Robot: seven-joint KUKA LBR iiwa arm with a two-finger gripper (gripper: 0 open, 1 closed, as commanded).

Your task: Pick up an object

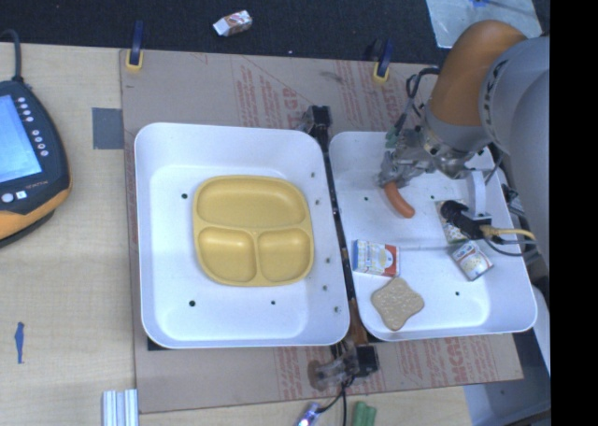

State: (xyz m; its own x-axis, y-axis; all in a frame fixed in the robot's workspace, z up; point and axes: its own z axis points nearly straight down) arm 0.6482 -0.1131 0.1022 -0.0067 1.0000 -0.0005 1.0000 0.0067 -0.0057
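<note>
We cannot tell if our pincer (pixel 397 170) is apart or together, and the sausage (pixel 400 201) just beside it may roll aside if nudged off-centre.

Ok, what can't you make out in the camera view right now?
Sausage: camera view, its upper end runs under the hand; whether they touch is unclear.
Small carton: camera view, label print too small to read.
Silvery packet: camera view, too small and blurred to identify.
Right bin: camera view, far right corner hidden under the arm.
</note>
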